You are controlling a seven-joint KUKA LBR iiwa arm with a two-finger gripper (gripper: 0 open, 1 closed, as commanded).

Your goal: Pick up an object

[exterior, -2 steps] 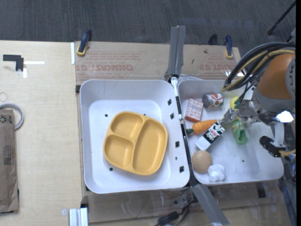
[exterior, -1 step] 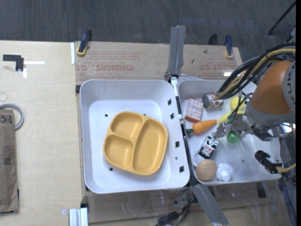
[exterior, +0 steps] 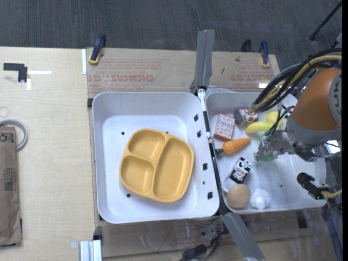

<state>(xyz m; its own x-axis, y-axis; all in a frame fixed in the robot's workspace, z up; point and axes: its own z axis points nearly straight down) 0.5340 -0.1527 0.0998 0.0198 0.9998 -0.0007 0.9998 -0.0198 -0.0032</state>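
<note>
The right bin (exterior: pixel 283 200) holds several small things: a carrot (exterior: pixel 236 144), a yellow banana (exterior: pixel 260 126), a small can (exterior: pixel 246 115), a pink-and-white carton (exterior: pixel 224 126), a black-and-white cow-print box (exterior: pixel 240 171), a round brown bread roll (exterior: pixel 238 196) and a white crumpled lump (exterior: pixel 261 199). My gripper (exterior: pixel 265 152) hangs low over the bin's middle, just right of the carrot and below the banana. Nothing shows between its fingers.
The left bin (exterior: pixel 109 124) holds a yellow divided plate (exterior: pixel 156 165). A grey divider post (exterior: pixel 204 58) stands at the back between the bins. Cables (exterior: pixel 293 75) loop above my orange wrist band. Cardboard (exterior: pixel 147 69) lies behind the bins, a brown bag (exterior: pixel 8 184) at far left.
</note>
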